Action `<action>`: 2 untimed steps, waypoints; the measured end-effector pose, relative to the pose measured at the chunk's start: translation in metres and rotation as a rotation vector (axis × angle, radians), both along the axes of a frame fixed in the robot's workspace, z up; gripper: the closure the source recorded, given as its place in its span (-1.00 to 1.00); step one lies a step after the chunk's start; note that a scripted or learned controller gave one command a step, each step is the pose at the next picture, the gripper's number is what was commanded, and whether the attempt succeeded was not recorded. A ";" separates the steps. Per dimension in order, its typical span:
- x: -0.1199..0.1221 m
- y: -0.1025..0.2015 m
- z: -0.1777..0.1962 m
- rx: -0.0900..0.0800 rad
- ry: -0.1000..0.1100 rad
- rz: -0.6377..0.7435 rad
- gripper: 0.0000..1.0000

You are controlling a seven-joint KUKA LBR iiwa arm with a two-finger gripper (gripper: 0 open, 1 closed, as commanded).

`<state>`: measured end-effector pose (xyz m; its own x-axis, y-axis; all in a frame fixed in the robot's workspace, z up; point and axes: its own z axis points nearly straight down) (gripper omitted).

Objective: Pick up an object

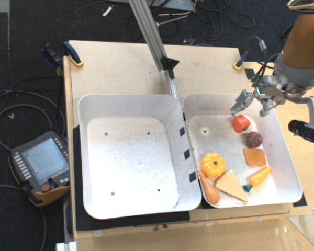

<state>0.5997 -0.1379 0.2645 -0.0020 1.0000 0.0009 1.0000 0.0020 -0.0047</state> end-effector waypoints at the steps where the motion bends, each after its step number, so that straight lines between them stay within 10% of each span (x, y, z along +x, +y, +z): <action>1: 0.000 0.000 0.002 -0.001 -0.003 0.000 -1.00; 2: 0.001 0.009 -0.057 0.000 0.002 0.000 -1.00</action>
